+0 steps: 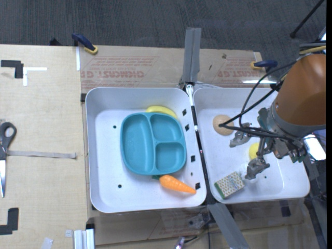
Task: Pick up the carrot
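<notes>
- At the far left, on the pale wooden bench top [41,191], a pair of scissors [5,139] is seen lying at the edge of the view, well apart from both bins.
- The shallow white left bin [98,154] is occupied by a teal plastic divided plate with three compartments [153,143]; a yellow object [162,109] is partly hidden behind the plate's far rim, and what it is cannot be told.
- The orange tapered carrot [177,184] is found lying on its side on the floor of the left bin, just beside the plate's near edge and close to the bin's near right corner, with its thicker end toward the plate. Nothing is touching it from above.
- In the shallow white right bin [290,188], a tan rounded object [223,124] is seen near the far left corner, a speckled green-edged rectangular sponge [229,184] near the front, and a small yellow item [253,150] partly covered by the arm.
- The two-finger gripper [255,167] is held over the right bin, near the sponge; nothing is seen between its fingers, and whether they are apart or together cannot be told.
- The task is judged barely begun: the carrot has not been lifted, and a crossing into the left bin, a descent and a grasp are all left to be done.
</notes>
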Controlling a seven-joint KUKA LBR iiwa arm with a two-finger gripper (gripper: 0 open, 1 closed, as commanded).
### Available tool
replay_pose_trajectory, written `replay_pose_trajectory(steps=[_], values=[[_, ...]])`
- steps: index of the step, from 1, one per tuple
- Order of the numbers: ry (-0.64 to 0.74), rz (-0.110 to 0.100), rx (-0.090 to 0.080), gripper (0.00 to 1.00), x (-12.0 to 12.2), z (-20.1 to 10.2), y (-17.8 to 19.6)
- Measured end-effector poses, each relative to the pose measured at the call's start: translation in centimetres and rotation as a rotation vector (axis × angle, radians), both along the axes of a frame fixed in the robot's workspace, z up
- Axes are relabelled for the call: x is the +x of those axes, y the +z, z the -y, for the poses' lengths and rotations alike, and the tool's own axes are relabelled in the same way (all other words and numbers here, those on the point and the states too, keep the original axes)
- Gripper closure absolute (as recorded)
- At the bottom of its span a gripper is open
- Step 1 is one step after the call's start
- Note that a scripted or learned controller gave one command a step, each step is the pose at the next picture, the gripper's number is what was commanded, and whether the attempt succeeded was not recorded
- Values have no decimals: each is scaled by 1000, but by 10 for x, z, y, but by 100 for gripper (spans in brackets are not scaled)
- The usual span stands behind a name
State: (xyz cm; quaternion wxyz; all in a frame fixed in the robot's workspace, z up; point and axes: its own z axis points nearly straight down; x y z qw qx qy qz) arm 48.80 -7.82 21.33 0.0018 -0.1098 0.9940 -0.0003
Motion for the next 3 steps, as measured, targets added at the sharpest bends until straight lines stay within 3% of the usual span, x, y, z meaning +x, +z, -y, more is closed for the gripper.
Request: replay_pose_trajectory(steps=[1, 2, 3], values=[[129, 2, 0, 0, 30, -18, -21], [296, 0, -1, 0, 6, 22, -78], [214, 0, 0, 0, 17, 79, -121]])
